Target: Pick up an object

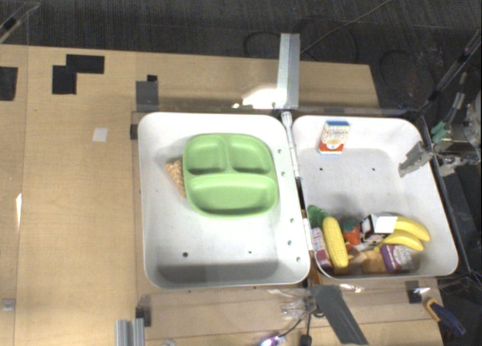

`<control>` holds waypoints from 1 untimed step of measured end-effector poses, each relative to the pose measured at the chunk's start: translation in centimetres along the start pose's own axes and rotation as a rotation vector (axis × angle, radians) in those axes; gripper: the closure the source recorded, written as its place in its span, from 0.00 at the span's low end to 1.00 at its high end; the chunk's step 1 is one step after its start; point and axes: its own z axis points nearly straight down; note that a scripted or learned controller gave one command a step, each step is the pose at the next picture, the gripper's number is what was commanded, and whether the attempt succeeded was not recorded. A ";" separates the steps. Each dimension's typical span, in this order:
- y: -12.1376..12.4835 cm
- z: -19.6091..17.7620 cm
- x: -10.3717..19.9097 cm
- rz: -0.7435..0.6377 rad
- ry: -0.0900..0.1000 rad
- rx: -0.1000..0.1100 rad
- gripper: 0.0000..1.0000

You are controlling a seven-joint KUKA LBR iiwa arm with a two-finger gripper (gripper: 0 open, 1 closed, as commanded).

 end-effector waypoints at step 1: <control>2.0 11.8 6.8 -0.037 0.002 0.004 0.00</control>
